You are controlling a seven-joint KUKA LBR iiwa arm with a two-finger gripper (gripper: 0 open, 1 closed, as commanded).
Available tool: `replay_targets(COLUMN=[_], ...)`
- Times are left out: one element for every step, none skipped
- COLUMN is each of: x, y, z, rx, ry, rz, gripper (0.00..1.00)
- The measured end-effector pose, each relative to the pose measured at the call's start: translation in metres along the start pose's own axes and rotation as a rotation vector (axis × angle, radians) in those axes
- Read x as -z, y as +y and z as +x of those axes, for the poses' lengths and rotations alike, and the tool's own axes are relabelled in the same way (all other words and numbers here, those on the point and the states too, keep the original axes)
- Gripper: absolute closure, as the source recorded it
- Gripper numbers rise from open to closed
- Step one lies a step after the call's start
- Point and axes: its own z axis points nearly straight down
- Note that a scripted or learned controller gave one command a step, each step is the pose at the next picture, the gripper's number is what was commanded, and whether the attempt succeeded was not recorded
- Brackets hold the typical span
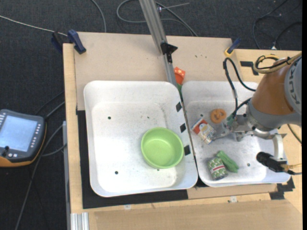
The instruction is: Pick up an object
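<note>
The right bin [249,91] holds a small orange round object [218,115], a red and white packet [203,130] and a green item lying against a patterned can [220,165]. My gripper [226,130] reaches in from the right, low over the bin floor. It sits just right of the packet and just below the orange object. The grey and orange wrist [268,104] hides the bin's right part. A green bowl [161,148] stands in the left bin [103,143], near its front right.
A slanted metal pole [156,25] runs down to the wall between the bins, with a small orange block [179,74] beside it. Cables [235,80] hang over the right bin's back. A handheld pendant [19,137] lies off the bench at left.
</note>
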Motion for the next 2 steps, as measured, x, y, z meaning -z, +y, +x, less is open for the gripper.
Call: replay_targets(x=[0.011,0.073], y=[0.0,-0.001], z=[0.0,0.002], rx=[0.001,0.001], ry=[0.0,-0.001], rz=[-0.001,-0.005], gripper=[1.0,1.0])
